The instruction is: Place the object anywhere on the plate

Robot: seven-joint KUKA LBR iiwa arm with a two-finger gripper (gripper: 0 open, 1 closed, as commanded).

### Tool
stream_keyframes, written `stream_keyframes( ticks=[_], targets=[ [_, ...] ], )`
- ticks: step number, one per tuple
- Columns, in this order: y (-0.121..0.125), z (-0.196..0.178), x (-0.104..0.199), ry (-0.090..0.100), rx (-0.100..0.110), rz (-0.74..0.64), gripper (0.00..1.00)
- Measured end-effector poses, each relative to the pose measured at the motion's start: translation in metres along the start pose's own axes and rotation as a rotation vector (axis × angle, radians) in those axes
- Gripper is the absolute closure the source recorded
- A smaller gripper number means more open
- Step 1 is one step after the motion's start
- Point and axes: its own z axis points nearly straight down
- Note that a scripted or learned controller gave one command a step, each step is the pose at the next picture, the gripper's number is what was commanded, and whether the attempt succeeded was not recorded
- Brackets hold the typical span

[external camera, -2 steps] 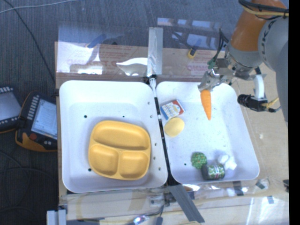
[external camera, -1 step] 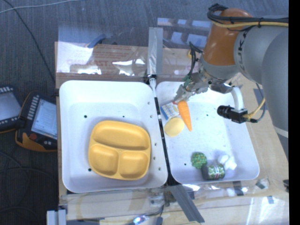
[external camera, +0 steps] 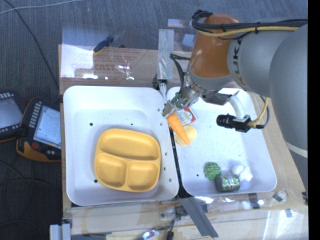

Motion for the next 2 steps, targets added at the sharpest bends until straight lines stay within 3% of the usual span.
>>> stream_keyframes(
  ticks=[1, 2],
  targets=[
    [0.0, 0.0, 0.0, 0.0, 0.0, 0.0, 0.0],
    [0.042, 0.0, 0.056, -0.001, 0.0, -0.114, 0.0]
  ],
)
